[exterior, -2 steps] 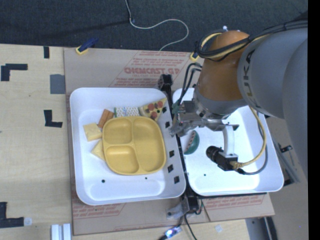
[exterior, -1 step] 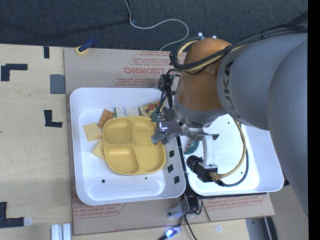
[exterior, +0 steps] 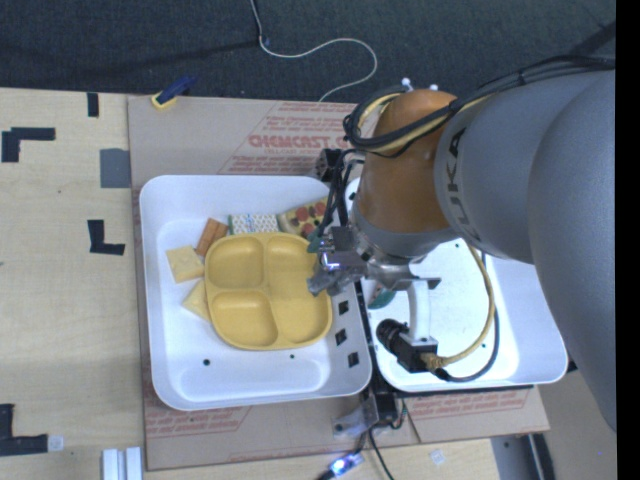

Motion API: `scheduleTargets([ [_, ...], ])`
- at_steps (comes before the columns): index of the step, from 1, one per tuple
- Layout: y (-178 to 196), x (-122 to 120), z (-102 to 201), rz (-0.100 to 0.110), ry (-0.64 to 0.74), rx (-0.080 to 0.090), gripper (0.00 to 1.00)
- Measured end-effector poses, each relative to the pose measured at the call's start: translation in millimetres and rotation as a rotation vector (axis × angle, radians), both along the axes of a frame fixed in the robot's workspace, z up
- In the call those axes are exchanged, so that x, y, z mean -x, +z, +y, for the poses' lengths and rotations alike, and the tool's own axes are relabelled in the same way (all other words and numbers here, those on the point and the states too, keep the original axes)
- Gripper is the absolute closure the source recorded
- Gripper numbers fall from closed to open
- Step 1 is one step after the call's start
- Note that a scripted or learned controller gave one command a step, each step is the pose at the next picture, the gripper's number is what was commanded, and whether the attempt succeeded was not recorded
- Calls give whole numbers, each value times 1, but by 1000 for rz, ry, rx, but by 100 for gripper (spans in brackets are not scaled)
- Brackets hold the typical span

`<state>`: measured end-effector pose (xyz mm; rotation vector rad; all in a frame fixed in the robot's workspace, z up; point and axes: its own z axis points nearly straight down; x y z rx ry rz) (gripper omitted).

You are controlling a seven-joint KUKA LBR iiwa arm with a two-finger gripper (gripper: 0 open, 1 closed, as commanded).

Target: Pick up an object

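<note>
Yellow plastic marks the likeliest target: a divided tray lies flat in the left bin, over some tan pieces and a patterned card at its far edge. Nothing is seen lifted, so the pick is judged not yet done. The gripper is placed at the tray's right rim; whether its fingers are spread or closed cannot be told. The bin wall beside it may hinder a grasp.

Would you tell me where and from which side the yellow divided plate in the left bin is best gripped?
Probably by its raised rim, pinched from above. The yellow divided plate lies flat and wide, so its body likely offers nothing to pinch. The near-left edge looks freest; items crowd the far edge, and the arm covers its right side.
</note>
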<state>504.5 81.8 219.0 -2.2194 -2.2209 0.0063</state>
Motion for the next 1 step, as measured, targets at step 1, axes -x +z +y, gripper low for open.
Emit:
scheduleTargets([
  [1,13,-8,14,-2,3,-2,100],
])
